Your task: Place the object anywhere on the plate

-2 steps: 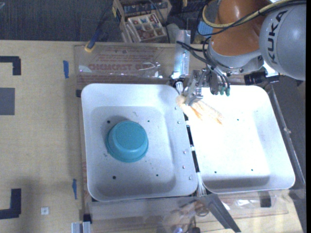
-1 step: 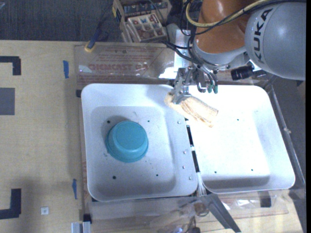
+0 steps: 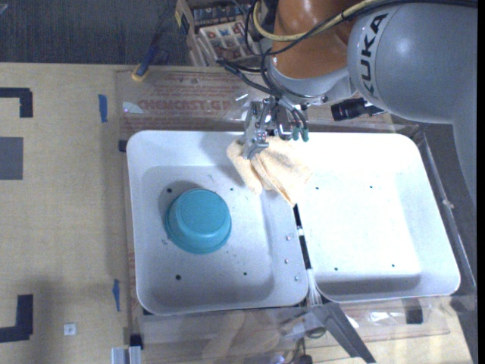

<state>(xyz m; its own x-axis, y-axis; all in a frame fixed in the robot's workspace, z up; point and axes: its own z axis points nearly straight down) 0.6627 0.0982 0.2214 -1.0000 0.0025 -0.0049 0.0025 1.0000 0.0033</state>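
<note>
A crumpled pale yellow cloth [image 3: 273,171] hangs over the far end of the ridge between the two bins, its top corner drawn up. My gripper [image 3: 257,143] is directly above it, shut on that top corner, with the arm's orange band and grey wrist behind it. The plate [image 3: 198,220] is a round teal dish in the left bin [image 3: 151,279], left of and nearer than the cloth, well apart from it. Nothing lies on the plate.
The right bin [image 3: 379,226] is a shallow white tray beside the left one. Boxes and cables [image 3: 220,32] are stacked beyond the bins' far edge. The bench [image 3: 61,203] to the left is tan with black corner marks.
</note>
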